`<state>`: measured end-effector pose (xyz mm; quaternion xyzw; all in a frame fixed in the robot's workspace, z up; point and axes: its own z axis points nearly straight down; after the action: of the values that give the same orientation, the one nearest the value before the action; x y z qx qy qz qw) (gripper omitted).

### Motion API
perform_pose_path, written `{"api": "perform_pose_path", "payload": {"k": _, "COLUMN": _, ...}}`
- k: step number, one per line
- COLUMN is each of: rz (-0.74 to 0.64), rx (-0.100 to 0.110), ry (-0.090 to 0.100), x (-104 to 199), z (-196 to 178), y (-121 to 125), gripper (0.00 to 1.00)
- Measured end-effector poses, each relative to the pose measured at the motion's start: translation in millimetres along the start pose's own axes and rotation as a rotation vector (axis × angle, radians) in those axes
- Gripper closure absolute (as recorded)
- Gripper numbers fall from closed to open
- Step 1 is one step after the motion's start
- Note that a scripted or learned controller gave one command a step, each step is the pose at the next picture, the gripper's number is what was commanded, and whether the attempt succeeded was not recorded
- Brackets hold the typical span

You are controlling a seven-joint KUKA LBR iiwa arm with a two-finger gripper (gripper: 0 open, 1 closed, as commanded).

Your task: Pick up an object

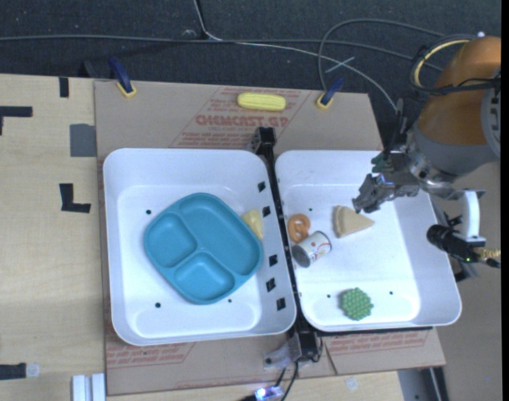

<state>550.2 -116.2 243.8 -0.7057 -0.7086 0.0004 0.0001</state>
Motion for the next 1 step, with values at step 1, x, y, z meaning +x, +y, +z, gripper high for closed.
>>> {"api": "perform_pose_path", "payload": {"k": 1, "rz": -0.002, "rx": 0.0, "ry": 0.002, "x": 51.0, "z": -5.7, "y": 7.3, "gripper": 1.0}}
